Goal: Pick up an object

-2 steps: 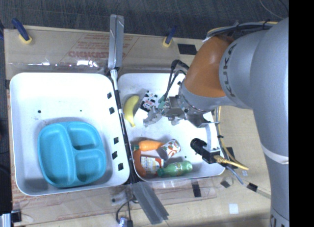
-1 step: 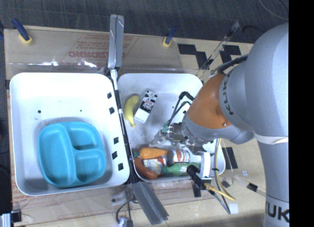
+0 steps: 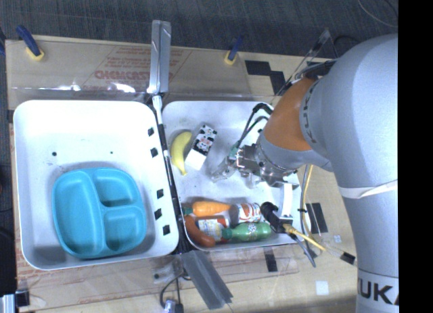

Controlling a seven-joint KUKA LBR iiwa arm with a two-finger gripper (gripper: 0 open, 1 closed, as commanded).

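My gripper (image 3: 226, 167) hangs low over the middle of the right bin (image 3: 223, 112), below the arm's orange band (image 3: 287, 119). A yellow banana (image 3: 179, 151) lies to its left by the bin's left wall. Beside the banana is a small black-and-white carton (image 3: 203, 138). Along the front wall lie an orange carrot (image 3: 211, 207), a bottle with a red label (image 3: 237, 215), a green bottle (image 3: 252, 232) and a brown sausage-like piece (image 3: 195, 235). I see nothing held under the gripper.
The left bin (image 3: 40, 122) holds a blue divided tray (image 3: 98, 211). A divider (image 3: 161, 149) separates the two bins. The grey arm (image 3: 358, 136) covers the right bin's right side. Blue clamps (image 3: 30, 42) sit at the bench's back edge.
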